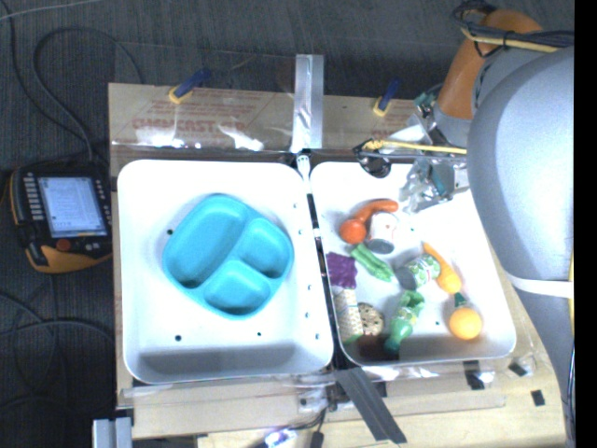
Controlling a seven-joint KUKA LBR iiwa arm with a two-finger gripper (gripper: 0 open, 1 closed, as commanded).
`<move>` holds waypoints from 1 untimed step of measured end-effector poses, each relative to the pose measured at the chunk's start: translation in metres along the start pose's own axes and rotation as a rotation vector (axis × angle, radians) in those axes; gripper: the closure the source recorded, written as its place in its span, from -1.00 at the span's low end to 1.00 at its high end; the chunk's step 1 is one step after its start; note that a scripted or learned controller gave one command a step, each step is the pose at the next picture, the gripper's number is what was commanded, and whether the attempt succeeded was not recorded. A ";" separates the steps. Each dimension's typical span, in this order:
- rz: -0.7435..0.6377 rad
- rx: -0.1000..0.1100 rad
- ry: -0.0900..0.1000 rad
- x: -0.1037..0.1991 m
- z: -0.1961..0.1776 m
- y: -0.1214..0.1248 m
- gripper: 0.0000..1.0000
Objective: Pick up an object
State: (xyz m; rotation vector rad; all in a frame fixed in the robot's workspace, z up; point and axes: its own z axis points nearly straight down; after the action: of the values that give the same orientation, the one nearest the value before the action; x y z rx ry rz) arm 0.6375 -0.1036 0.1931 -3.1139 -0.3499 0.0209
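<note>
The right bin [504,343] holds several toy foods. Among them are an orange ball [353,231], a red-orange piece [381,206], a green pod [373,262], purple grapes [341,269], a green can [422,271], a carrot [442,265], a yellow-orange fruit [465,321] and a green bottle [403,315]. My gripper [427,183] hangs over the back of this bin, just right of the red-orange piece. Nothing is visibly held in it. The grey arm [527,157] covers the bin's right side.
The left bin [140,343] carries a blue divided plate [229,253]. A black and orange pendant [61,215] lies on the floor to the left. Clamps and a metal strip [308,101] stand behind the bins. A waffle-like piece [359,319] sits near the divider.
</note>
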 end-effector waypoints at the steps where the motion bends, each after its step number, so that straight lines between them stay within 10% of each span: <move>1: -0.204 -0.012 0.005 -0.023 -0.128 0.008 1.00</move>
State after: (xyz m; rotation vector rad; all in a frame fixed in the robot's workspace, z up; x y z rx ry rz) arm 0.6182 -0.1169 0.3216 -3.0720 -0.6678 0.0089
